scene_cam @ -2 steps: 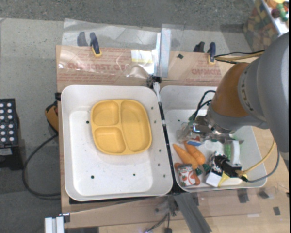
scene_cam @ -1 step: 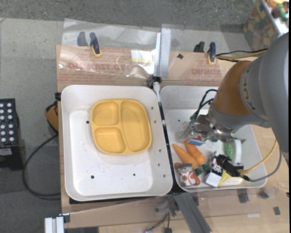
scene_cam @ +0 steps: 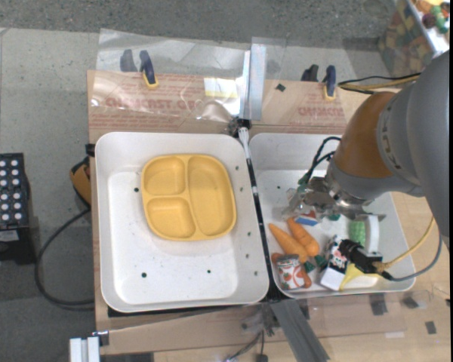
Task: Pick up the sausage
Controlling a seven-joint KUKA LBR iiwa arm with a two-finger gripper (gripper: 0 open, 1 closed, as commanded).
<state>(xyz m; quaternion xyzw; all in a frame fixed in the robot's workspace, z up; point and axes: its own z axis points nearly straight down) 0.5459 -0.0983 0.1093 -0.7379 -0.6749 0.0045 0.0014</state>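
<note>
In the right bin [scene_cam: 275,157] lie two orange, finger-shaped pieces side by side. The shorter, rounder one [scene_cam: 304,235] looks like the sausage. The longer one [scene_cam: 285,240], with a green tip, looks like a carrot. My gripper [scene_cam: 308,200] hangs low over the middle of the right bin, just above and slightly left of the sausage, with a small blue and red item [scene_cam: 308,219] between them. I see nothing held in it.
The right bin's front holds a red can [scene_cam: 291,272], a black and white pack [scene_cam: 337,259], a yellow piece [scene_cam: 360,279] and a green item [scene_cam: 358,229]. A yellow divided plate [scene_cam: 189,196] sits in the left bin [scene_cam: 121,277]. Cables run beside my wrist.
</note>
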